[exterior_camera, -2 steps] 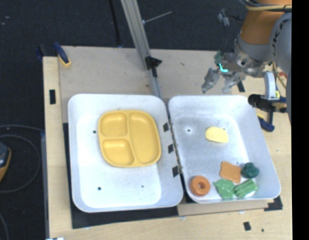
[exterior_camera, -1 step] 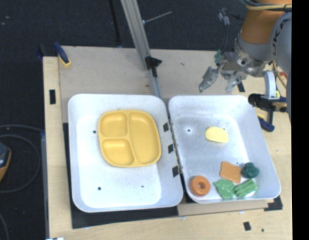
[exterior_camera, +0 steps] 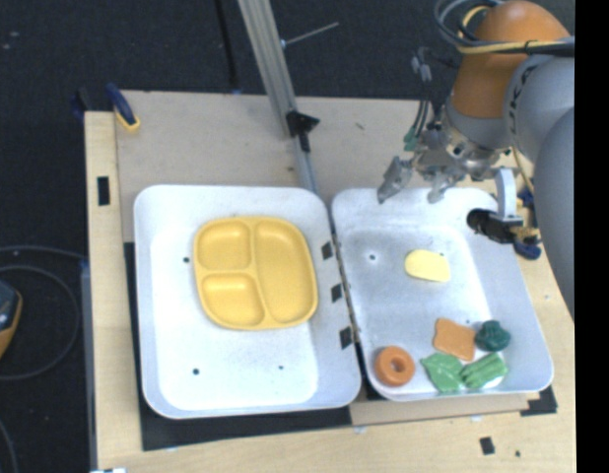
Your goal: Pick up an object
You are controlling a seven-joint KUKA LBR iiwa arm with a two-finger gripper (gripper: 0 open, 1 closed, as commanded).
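Note:
My gripper (exterior_camera: 415, 187) hangs open over the far edge of the right bin (exterior_camera: 383, 284), its two fingers spread with nothing between them. Below it in that bin lies a pale yellow oval piece (exterior_camera: 427, 265). Toward the near end lie an orange ring (exterior_camera: 393, 365), an orange flat piece (exterior_camera: 454, 339), a dark green lump (exterior_camera: 493, 336) and two light green pieces (exterior_camera: 464, 372).
The left bin (exterior_camera: 167, 363) holds a yellow divided plate (exterior_camera: 255, 270). A slanted metal pole (exterior_camera: 275, 77) rises behind the bins. Black clips sit on the seam between the bins.

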